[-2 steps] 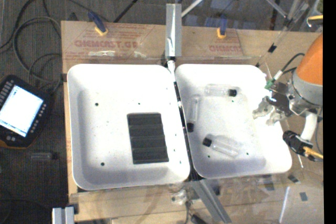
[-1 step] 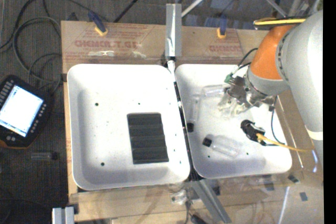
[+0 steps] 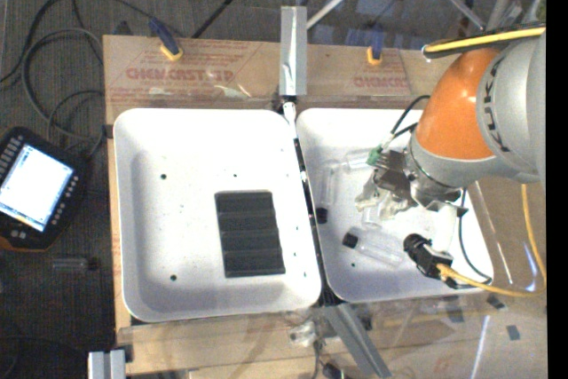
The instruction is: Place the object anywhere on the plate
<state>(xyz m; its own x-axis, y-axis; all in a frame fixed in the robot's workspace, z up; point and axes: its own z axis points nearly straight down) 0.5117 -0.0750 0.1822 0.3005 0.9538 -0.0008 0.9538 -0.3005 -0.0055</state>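
orange wrist band reads "ku"; cardboard lettering illegible.

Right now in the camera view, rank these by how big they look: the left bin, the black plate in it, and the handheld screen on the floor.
1. Left bin, clearly largest.
2. Black plate and handheld screen look roughly alike; the screen is cut off at the frame edge and sits lower than the bench, so I won't rank them.

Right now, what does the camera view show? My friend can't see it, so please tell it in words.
A grey and orange robot arm reaches from the right into the right white bin, its gripper low among small clear and dark bits. The left white bin holds a flat black ridged plate. A lit tablet lies on the floor to the left.
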